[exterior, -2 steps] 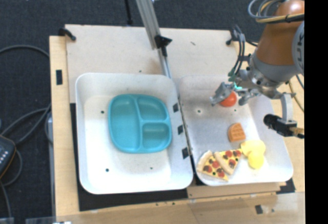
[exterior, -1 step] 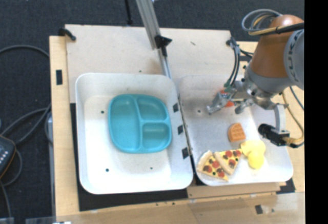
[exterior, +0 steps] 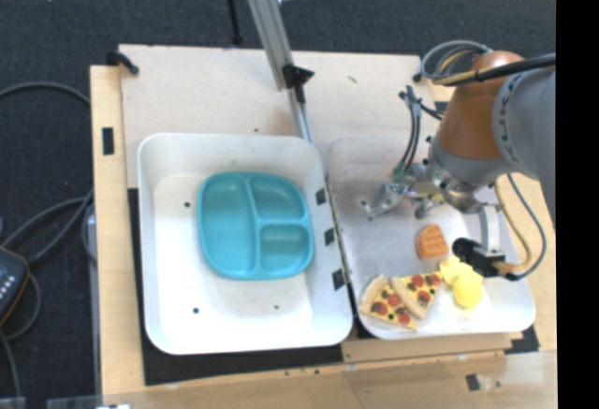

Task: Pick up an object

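My gripper (exterior: 398, 200) hovers low over the upper middle of the right bin (exterior: 374, 164). Its two metal fingers (exterior: 377, 205) are spread open with only bare bin floor between them. An orange waffle-like toy (exterior: 431, 241) lies just below and to the right of the gripper, apart from it. Further toward the bin's front lie two toy pizza slices (exterior: 402, 297) and a yellow toy (exterior: 463, 284). All of these rest on the bin floor.
A turquoise divided plate (exterior: 255, 225) lies in the middle of the left bin (exterior: 168, 323). A slanted metal pole (exterior: 267, 14) rises behind the bins. The arm's grey body and cables (exterior: 496, 126) overhang the right bin's far right side.
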### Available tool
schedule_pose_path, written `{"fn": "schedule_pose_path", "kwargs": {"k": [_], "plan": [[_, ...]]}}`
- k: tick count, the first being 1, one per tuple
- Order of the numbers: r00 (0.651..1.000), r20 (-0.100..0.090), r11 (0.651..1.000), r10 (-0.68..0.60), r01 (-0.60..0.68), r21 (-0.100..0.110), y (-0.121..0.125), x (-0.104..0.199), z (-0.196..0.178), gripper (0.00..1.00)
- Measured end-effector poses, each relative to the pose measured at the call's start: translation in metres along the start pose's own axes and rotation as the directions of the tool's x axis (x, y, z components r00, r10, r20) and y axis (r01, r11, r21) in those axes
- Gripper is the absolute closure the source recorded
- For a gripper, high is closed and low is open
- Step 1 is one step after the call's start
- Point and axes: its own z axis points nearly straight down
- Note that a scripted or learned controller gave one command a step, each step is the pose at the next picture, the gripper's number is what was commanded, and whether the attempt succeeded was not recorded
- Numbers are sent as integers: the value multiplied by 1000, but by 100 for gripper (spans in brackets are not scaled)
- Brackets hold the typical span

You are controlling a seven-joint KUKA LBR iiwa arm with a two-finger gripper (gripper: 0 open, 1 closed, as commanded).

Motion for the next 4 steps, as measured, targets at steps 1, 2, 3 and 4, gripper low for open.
{"fn": "schedule_pose_path", "kwargs": {"k": [1, 2, 3, 4], "plan": [[1000, 0, 1000, 0, 0, -1, -1, -1, 37, 0], [1000, 0, 1000, 5, -5, -8, 1, -2, 24, 100], [1000, 1, 1000, 1, -1, -12, 6, -9, -39, 100], [1000, 1, 1000, -5, 5, -13, 8, -6, -104, 100]]}}
